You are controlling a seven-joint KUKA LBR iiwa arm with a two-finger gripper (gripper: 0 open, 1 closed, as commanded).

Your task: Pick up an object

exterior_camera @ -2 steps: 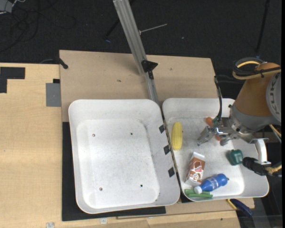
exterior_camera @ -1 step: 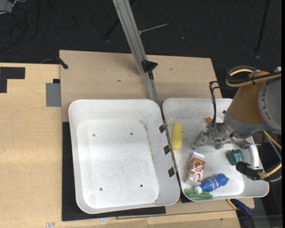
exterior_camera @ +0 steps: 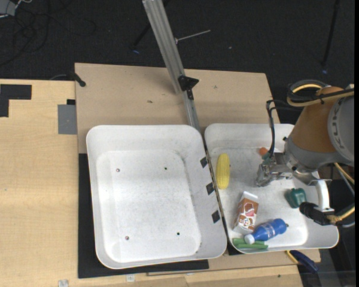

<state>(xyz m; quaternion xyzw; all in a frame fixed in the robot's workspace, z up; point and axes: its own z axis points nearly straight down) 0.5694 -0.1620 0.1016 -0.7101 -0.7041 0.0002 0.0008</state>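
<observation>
Arm (exterior_camera: pixel 323 130) reaches in from right, bent over right bin (exterior_camera: pixel 239 137); gripper (exterior_camera: pixel 265 177) low above floor beside yellow corn (exterior_camera: pixel 223 170); finger state indiscernible.

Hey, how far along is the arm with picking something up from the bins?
Done: the pincer is down in the right bin. In hand: nothing seen between its fingers. Left: grasp and lift; the corn, carton, blue bottle and teal item lie on the bin floor.
</observation>
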